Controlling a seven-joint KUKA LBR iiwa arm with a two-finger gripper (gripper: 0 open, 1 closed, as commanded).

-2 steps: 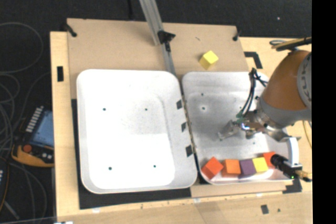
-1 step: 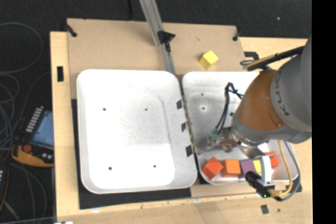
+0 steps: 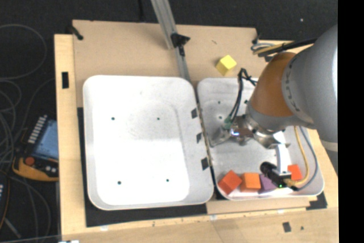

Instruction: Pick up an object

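My gripper (image 3: 218, 135) is low inside the right bin (image 3: 219, 94), close to its left wall, with the grey and orange arm above it covering much of the bin. Along the bin's front wall lie a red-orange block (image 3: 230, 181), an orange block (image 3: 252, 181) and a purple block (image 3: 267, 184). A small orange-red block (image 3: 294, 171) sits further right. These blocks are apart from the gripper, nearer the front. I see no object at the gripper itself.
The left bin (image 3: 142, 139) lies beside the right one. A yellow cube (image 3: 226, 64) rests on the bench behind the right bin. A slanted metal rail (image 3: 162, 3) rises from the bench at the back.
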